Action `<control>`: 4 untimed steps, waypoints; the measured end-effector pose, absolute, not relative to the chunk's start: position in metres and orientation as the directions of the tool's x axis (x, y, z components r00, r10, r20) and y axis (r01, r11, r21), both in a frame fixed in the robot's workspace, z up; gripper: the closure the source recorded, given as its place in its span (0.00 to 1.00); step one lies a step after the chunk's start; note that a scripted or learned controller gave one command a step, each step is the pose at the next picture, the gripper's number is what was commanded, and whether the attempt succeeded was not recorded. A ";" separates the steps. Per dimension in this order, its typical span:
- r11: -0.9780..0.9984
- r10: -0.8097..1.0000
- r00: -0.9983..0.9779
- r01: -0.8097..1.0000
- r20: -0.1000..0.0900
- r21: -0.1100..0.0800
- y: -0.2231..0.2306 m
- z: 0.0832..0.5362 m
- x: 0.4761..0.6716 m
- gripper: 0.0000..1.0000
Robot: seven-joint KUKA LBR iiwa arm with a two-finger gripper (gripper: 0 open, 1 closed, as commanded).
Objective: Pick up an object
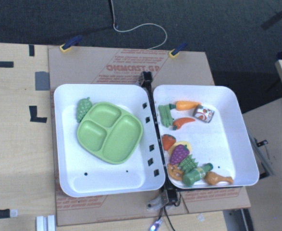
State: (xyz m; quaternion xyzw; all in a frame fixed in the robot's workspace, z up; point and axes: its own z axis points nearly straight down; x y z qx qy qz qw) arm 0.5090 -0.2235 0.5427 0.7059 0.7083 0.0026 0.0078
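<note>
crowded corner: honestly my biggest worry is the pile at the near-left of the right-hand shallow white bin (227, 96). The purple toy grape bunch (178, 153), the spiky green toy leaf piece (188, 163), the dark green toy vegetable (195, 174) and the tan toy gourd (218, 179) all sit touching or overlapping, so coming down there I'd probably nudge two things and lift none.

wall trouble: the green toy bean pods (165, 114) and the small red toy tomato (168, 141) lie just beside the divider between the bins. My guess is one finger lands on the rim and the grab slips.

rolling risk: the small red-and-white toy can (203, 113) lies on its side, so it looks likely to roll away when pinched.

best bet: I'd say the orange toy carrot (186, 105) or the orange-red toy pepper (183, 122), since each has a bit of bare bin floor around it.

other bin: the left-hand shallow white bin (64, 129) has a light green plastic divided plate (110, 133) with a green toy grape bunch (83, 108) touching its far-left edge. The plate looks too flat and wide to pinch.

my hand: can't tell its state or position from here, so I can't say how far any target is from it. All the pickable stuff sits inside the two bins.
</note>
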 end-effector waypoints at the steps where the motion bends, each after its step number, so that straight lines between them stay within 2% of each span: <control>1: -0.001 1.000 0.001 1.000 0.001 -0.006 -0.224 0.480 0.483 1.00; 2: 0.000 1.000 0.000 1.000 0.000 -0.003 -0.224 0.448 0.484 1.00; 4: 0.001 1.000 -0.001 1.000 -0.001 -0.001 -0.224 0.417 0.484 1.00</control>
